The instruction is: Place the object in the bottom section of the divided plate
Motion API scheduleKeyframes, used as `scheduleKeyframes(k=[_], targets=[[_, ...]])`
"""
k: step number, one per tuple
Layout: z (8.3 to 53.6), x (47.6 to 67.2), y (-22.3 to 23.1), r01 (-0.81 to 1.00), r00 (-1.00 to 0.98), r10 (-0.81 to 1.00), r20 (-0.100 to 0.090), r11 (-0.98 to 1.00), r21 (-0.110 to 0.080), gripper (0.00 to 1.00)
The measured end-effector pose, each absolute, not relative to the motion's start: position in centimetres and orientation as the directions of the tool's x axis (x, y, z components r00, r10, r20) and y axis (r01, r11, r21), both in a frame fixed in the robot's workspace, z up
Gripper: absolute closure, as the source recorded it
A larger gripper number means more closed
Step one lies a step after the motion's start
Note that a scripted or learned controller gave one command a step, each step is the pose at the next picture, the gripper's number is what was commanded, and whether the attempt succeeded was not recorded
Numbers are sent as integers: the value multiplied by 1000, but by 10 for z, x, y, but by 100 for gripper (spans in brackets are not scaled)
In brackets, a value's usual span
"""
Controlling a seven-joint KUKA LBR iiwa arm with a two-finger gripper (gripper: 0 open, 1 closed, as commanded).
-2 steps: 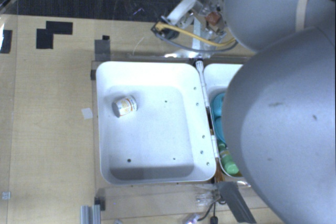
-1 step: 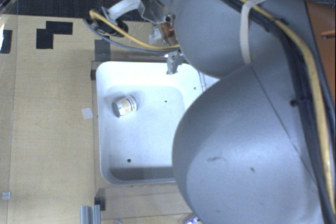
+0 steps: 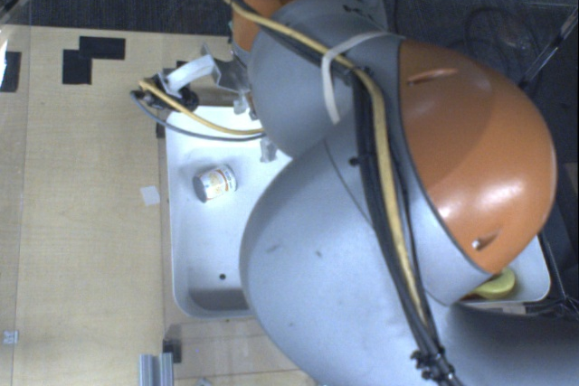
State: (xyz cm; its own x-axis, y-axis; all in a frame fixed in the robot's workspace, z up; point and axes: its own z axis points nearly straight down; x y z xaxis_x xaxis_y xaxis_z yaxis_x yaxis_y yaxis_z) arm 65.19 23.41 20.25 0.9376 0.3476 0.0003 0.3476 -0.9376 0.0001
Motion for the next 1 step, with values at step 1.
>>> scheduleKeyframes(k=[1], targets=[[216, 653, 234, 347, 938, 347, 6, -938, -2, 100]])
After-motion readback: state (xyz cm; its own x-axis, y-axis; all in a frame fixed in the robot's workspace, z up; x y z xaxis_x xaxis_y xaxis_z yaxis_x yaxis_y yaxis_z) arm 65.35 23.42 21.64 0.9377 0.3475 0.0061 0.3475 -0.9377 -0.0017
